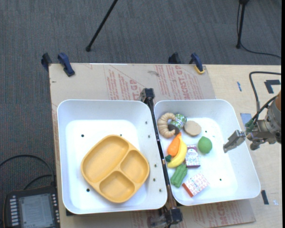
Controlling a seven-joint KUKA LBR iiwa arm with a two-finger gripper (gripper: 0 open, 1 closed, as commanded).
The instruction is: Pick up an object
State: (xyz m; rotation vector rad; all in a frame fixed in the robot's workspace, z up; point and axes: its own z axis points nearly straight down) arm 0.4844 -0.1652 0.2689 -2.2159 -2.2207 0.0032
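Note:
The right bin (pixel 237 184) holds several toy foods along its left side. Among them are a tan ring (pixel 167 125), a green-and-white ball (pixel 179 120), a tan cookie (pixel 193 128) and a green lime (pixel 205 145). Below these lie an orange carrot (pixel 173 145), a yellow banana (pixel 179 157), a small red-and-white box (pixel 193 157), a green cucumber (pixel 179 175) and a red-and-white carton (pixel 195 184). My gripper (pixel 237 141) hangs over the bin's right side, to the right of the lime and apart from every object. Nothing shows in its grasp.
The left bin (pixel 71 122) holds a yellow divided plate (pixel 115 167). A black clamp (pixel 147 95) sits where the bins meet at the back. Blue clamps (pixel 65 63) grip the board's far edge. A tablet (pixel 33 208) lies on the floor at lower left.

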